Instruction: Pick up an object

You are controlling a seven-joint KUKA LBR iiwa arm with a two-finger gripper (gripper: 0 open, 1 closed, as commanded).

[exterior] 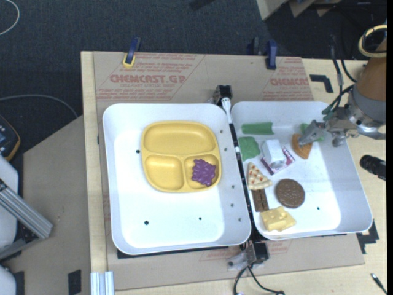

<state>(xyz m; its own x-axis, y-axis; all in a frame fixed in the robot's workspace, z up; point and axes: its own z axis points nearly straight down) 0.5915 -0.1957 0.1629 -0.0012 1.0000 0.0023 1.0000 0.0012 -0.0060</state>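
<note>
Arm [371, 88]: enters from right edge, upper right of frame, orange band above wrist, over right bin's upper right corner.
Gripper [312, 134]: low over upper part of right bin, tips at the orange piece; grip state: can't tell.
Orange piece [301, 146]: upper mid of right bin, touching or just under gripper tips; can't tell if it sits betw. them.
Right bin [344, 189]: white, right half of bench.
Green bar [256, 128]: top left of right bin.
Green block [249, 147]: just below bar.
Packet [274, 153]: white/pink, beside block.
Pizza slice [257, 177]: left side, mid.
Brown disc [289, 193]: centre-low.
Choc bar [260, 199]: below pizza.
Yellow chunk [277, 218]: bottom left of right bin.
Left bin [123, 183]: white, holds tray.
Tray [178, 140]: yellow, 3 compartments.
Grapes [204, 172]: purple, tray's lower right compartment.
</note>
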